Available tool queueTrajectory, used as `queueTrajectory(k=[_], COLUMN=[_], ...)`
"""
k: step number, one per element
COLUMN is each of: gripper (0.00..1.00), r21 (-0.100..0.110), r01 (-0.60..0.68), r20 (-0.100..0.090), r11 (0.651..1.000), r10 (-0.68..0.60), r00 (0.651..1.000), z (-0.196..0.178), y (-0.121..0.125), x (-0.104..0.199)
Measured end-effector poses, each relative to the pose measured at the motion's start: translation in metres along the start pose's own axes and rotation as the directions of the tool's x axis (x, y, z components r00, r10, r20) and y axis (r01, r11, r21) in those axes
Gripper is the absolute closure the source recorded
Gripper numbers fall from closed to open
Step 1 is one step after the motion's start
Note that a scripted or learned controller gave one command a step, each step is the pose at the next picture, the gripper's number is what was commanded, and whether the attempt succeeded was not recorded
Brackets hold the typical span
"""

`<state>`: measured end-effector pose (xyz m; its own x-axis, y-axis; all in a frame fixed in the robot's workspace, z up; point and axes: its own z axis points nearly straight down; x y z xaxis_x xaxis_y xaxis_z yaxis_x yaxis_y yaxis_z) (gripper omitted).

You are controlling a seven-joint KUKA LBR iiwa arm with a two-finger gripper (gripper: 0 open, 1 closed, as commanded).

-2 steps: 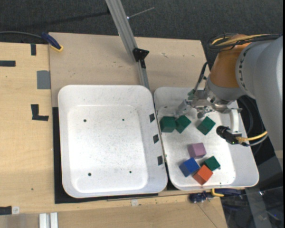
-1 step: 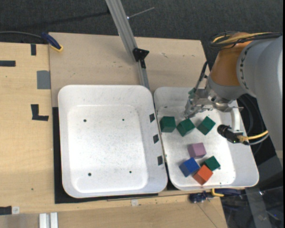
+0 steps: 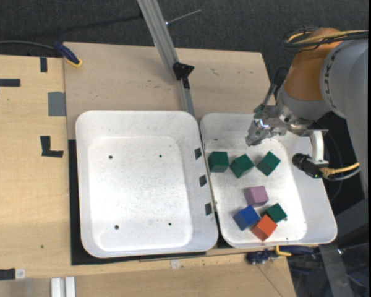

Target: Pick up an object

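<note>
**Seven blocks in the right bin, my grip unclear**

Seven blocks lie in the right bin (image 3: 309, 228). From above, my gripper (image 3: 258, 133) hangs over that bin's far end; whether my jaws are released or clenched, I cannot tell. Three green cubes sit across the bin's middle: one (image 3: 218, 161), another (image 3: 242, 165), a third (image 3: 268, 163). Nearer its front edge lie a purple block (image 3: 256, 195), a blue cube (image 3: 246, 217), a small green cube (image 3: 276, 213) and an orange cube (image 3: 265, 227).

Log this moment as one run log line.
gripper above right bin | nothing seen held | six blocks in right bin | nearest: green block
</note>
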<state>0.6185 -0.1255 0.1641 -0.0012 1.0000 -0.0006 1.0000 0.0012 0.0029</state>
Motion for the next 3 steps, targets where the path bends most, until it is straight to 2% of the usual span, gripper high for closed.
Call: queueTrajectory(k=[1, 2, 3], gripper=[1.0, 1.0, 1.0], r21=[0.004, 0.0, 0.005], r01=[0.0, 0.001, 0.005], r20=[0.0, 0.0, -0.002], r11=[1.0, 1.0, 1.0], r10=[0.0, -0.001, -0.005], r00=[1.0, 1.0, 1.0], z=[-0.049, -0.091, -0.083], y=[0.009, 0.01, -0.012], x=[-0.004, -0.002, 0.056])
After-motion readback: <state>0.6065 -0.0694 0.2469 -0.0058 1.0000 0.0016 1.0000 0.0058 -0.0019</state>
